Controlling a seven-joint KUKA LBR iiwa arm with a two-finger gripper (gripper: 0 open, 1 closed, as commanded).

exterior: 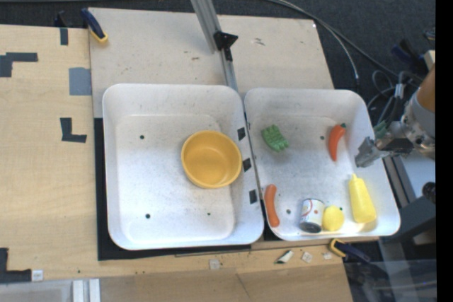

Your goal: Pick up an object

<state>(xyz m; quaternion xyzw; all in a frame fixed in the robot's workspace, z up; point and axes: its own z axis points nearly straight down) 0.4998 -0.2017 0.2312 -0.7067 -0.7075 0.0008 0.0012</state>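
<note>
We find our gripper (369,151) at the outer rim of the right-hand shallow white bin (306,97), hovering over the wall rather than over any object, and we cannot tell how it is set, since it shows as a dark blur against the rim.

The chief risk, as we judge it, is that a descent from here lands on the bin wall or pinches nothing. The crowded corner is another hazard: the yellow plastic corn-like piece (362,199), the small yellow round toy (333,218) and the small white tin with a dark end (310,215) lie close together, so a grasp there could nudge neighbours or catch two at once.

Nearest to our gripper is the small orange carrot-shaped toy (335,141), just beside it toward the bin's middle, lying flat and apart from everything else. The yellow piece sits near, below the gripper. The green leafy toy (275,138) lies farther inward, the orange sausage-shaped toy (270,204) farther still, and the yellow plastic bowl (210,158) rests well apart in the other bin.
</note>
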